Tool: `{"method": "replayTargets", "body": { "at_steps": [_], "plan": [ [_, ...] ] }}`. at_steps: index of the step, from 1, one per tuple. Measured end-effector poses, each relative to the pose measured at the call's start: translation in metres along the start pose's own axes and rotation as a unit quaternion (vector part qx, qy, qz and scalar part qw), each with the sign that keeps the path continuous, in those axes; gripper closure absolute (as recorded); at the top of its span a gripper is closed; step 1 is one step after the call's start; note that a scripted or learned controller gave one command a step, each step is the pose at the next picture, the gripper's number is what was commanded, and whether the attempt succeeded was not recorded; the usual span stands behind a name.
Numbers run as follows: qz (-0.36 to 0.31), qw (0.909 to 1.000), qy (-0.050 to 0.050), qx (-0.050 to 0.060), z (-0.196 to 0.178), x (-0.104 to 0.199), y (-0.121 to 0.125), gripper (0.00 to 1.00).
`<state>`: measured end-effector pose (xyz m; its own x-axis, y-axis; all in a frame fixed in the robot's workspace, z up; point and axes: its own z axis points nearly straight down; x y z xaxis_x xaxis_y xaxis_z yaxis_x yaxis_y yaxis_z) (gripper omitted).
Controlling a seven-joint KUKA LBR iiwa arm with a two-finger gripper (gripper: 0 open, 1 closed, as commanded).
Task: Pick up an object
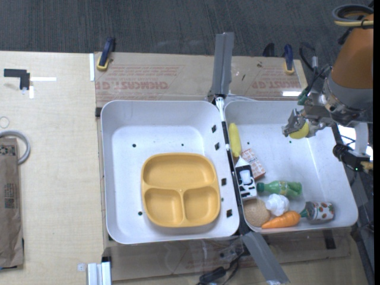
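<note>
The pincer (295, 127) hangs over the right bin (332, 159), closed around a small yellow object (300, 130) between its fingers. A slow, straight lift should keep the hold.

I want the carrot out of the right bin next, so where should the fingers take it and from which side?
Grip the carrot across its thick middle, coming straight down from above. It lies flat, nearly sideways, against the right bin's near wall, with a white lump close behind and a small can at its right end, so side approaches look crowded.
</note>
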<state>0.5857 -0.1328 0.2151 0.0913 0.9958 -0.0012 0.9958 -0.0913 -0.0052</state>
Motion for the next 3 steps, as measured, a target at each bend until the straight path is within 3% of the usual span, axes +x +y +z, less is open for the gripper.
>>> {"method": "replayTargets", "body": {
  "at_steps": [1,2,3],
  "plan": [
    [-0.055,0.9985,0.001,0.001,0.067,-0.019,-0.011,1.00],
    [-0.055,0.9985,0.001,0.003,0.062,-0.020,-0.011,1.00],
    [-0.083,0.9966,0.000,-0.001,-0.001,0.022,0.041,1.00]
  ]
}}
